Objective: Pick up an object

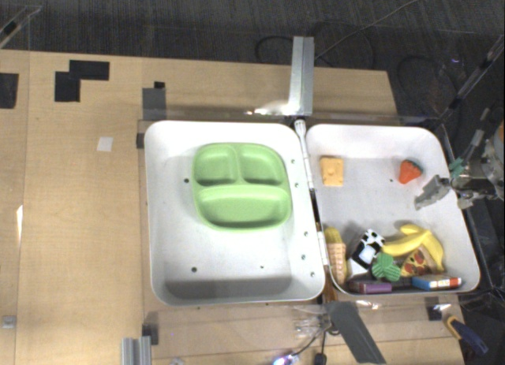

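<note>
The camera view looks down on a wooden desk (71,221) carrying two white bins side by side. The left bin (170,269) holds a green plate (239,184) with three compartments, lying flat near its middle; nothing rests on it, so it reads as a drop place more than as a thing to grasp. The right bin (371,150) holds the loose things, probably tipped in together, since most of them crowd its near edge: a banana (410,239), a small black-and-white toy (368,246), a green toy (385,266), a pizza slice (418,258), a marker (434,283) and a tall packet (337,255) against the left wall. Two lie apart on bare floor: a cheese block (332,171) near the far left corner and a strawberry (409,172) toward the far right. The gripper (435,190) reaches in over the right rim, at the end of the arm (483,178) coming from the right; whether the jaws stand apart or together cannot be told from this slant, and nothing is seen between them. No object is lifted yet. The strawberry lies nearest, just beside the jaws on the far side and apart from them, with clear floor around it, so it seems the easiest target; the banana pile sits near, toward the camera, but is cluttered.
</note>
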